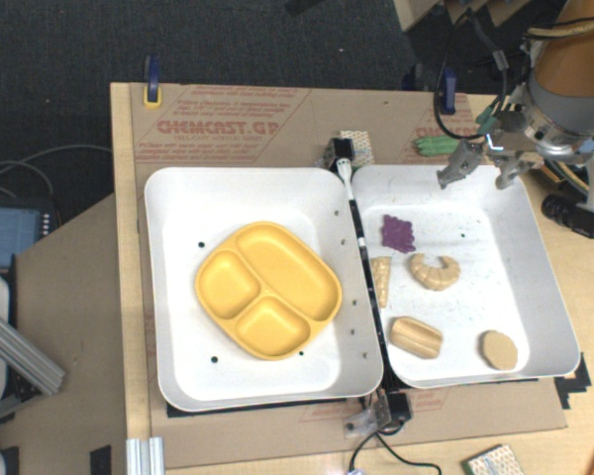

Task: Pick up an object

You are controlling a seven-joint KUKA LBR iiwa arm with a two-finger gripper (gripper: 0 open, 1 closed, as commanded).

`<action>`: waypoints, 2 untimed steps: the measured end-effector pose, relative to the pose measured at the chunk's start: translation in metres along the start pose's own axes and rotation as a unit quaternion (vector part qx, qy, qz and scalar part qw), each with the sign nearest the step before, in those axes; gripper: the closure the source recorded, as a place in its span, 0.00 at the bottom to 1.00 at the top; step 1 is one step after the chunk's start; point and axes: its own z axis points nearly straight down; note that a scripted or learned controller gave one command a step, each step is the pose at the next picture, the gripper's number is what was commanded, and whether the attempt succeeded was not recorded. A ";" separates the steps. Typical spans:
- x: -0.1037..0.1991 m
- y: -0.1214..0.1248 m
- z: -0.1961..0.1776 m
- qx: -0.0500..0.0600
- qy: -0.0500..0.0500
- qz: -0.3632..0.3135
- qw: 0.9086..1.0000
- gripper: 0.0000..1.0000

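Leftmost, a yellow divided tray (267,289) lies in the left bin (178,206). Beside it, the right bin (535,265) holds a purple grape bunch (397,233), a pale cone-shaped piece (380,279) against its left wall, a croissant (435,271), a bread roll (416,336) and a round cookie (498,349). Above that bin's far edge hangs the tool (485,167), its two fingers spread apart with nothing between them.

Two bins sit side by side on the bench (129,265). A divided tray (267,290) lies in the left bin (168,206); the right bin (535,265) (five small pieces) holds a croissant (435,271) centrally, a bread roll (416,336) nearer.
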 end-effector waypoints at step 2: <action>0.004 -0.050 0.165 0.001 0.002 -0.003 1.000 0.00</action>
